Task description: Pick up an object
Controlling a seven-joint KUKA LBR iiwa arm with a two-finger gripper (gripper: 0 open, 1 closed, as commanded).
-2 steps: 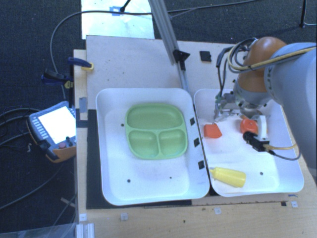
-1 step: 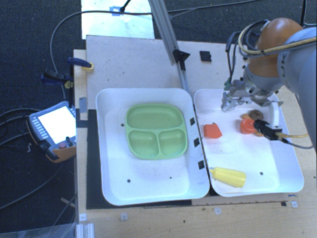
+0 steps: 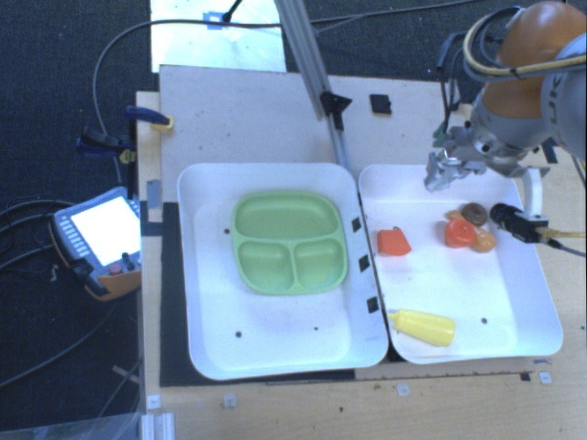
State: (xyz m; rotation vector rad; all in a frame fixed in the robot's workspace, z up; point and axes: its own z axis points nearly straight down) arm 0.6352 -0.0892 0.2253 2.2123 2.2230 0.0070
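Note:
My gripper (image 3: 439, 176) hangs over the far part of the right bin (image 3: 514, 337), near its back wall. Nothing shows between its tips. Just right of and nearer than it lies a small cluster: a brown ring-shaped piece (image 3: 474, 213) and a red-orange round piece (image 3: 459, 235) touching it. An orange-red wedge (image 3: 393, 242) lies near the bin's left wall. A yellow elongated object (image 3: 424, 326) rests at the front left of the same bin.
The left bin (image 3: 211, 337) holds a green divided plate (image 3: 290, 242). A slanted metal pole (image 3: 307, 44) crosses the back of the bench. A small black square (image 3: 381, 104) lies on the board behind the bins.

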